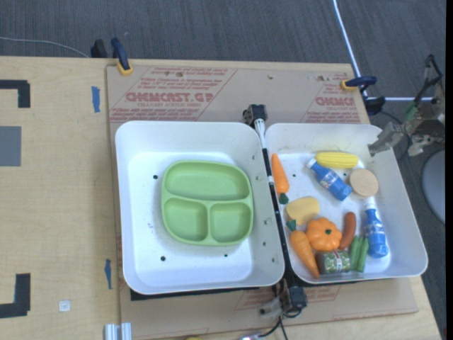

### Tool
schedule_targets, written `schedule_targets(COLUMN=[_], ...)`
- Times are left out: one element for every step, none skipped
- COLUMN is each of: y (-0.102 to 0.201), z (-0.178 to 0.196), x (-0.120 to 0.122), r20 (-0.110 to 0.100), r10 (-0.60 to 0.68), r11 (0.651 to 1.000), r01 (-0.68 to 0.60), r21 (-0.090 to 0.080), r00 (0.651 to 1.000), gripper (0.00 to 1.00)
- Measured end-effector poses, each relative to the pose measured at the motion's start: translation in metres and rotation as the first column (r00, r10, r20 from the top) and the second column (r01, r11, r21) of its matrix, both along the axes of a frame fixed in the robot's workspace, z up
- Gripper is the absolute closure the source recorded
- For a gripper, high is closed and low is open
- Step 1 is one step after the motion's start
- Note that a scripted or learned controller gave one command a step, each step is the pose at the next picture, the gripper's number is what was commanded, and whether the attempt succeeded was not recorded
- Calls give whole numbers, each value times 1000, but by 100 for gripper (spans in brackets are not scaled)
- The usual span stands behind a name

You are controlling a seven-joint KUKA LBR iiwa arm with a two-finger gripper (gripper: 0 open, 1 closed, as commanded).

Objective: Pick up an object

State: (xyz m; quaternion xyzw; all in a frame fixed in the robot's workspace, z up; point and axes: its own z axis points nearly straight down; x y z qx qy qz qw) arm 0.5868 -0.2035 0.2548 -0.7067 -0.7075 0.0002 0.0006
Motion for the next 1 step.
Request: schedule_targets(y=[57], z=[-159], x=[-3], r20=[3], r10=[0], r11=[1000], r01=[0], r21=[-1], r00=[1000], gripper=[0])
